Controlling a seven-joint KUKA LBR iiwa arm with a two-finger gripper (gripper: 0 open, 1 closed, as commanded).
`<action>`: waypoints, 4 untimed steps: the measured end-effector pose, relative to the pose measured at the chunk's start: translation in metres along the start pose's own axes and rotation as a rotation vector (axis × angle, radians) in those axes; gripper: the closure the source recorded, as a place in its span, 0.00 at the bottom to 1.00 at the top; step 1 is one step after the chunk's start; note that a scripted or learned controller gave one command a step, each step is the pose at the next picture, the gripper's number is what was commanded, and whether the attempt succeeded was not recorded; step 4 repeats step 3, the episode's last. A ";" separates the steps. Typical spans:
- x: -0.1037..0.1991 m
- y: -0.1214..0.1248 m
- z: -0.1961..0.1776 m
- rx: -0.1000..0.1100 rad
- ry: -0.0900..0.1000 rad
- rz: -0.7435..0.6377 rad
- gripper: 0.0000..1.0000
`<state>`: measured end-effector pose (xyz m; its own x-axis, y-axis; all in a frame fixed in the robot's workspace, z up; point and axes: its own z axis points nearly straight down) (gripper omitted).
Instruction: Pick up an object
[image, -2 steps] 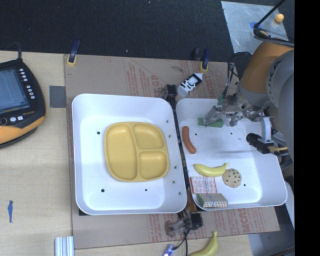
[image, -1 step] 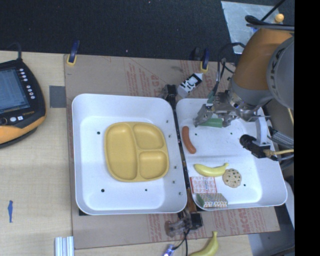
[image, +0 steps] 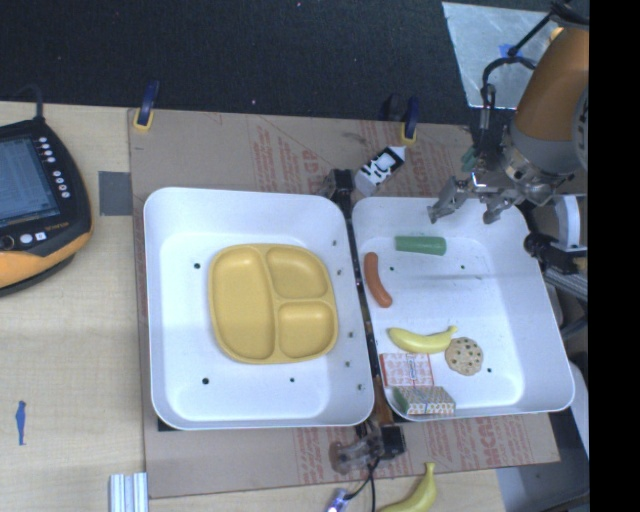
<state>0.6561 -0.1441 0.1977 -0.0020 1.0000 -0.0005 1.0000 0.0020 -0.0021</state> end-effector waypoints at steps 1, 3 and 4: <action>-0.064 -0.108 0.014 0.002 -0.001 -0.001 0.00; 0.020 -0.152 0.087 0.003 -0.001 -0.010 1.00; 0.020 -0.152 0.087 0.003 -0.001 -0.010 1.00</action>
